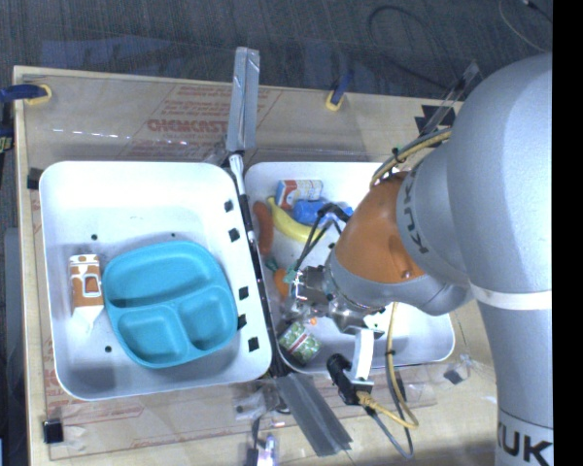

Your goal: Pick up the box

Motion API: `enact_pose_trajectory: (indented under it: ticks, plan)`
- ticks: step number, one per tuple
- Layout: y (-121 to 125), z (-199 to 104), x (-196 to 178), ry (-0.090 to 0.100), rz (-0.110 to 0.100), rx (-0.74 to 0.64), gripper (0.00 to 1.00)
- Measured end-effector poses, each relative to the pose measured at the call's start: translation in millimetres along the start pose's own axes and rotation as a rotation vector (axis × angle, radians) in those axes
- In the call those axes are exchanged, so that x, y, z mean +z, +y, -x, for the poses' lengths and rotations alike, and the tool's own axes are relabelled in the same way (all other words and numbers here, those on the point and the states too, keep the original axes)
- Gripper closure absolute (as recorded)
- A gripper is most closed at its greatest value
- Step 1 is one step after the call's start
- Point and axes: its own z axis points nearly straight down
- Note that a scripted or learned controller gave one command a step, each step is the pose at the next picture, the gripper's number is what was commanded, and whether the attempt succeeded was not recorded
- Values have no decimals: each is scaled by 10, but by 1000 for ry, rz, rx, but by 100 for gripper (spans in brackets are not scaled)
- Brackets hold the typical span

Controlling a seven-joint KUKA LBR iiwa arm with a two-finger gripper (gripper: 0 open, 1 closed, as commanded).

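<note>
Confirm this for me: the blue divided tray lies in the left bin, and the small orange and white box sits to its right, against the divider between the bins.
Not quite. In the camera view the blue divided tray does lie in the left bin, but the small orange and white box sits to its left, near the bin's outer wall, not against the divider.

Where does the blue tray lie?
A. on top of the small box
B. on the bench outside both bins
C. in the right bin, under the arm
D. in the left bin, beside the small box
D: the blue tray lies in the left bin, with the box beside it at its left.
</note>
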Motion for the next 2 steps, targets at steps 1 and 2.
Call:
enact_pose_trajectory:
  ticks: [1, 2]
  plan:
    - [-203, -697, -994, -2, 0, -203, 100]
    - [-57, -851, -986, -3, -1, 185, 100]
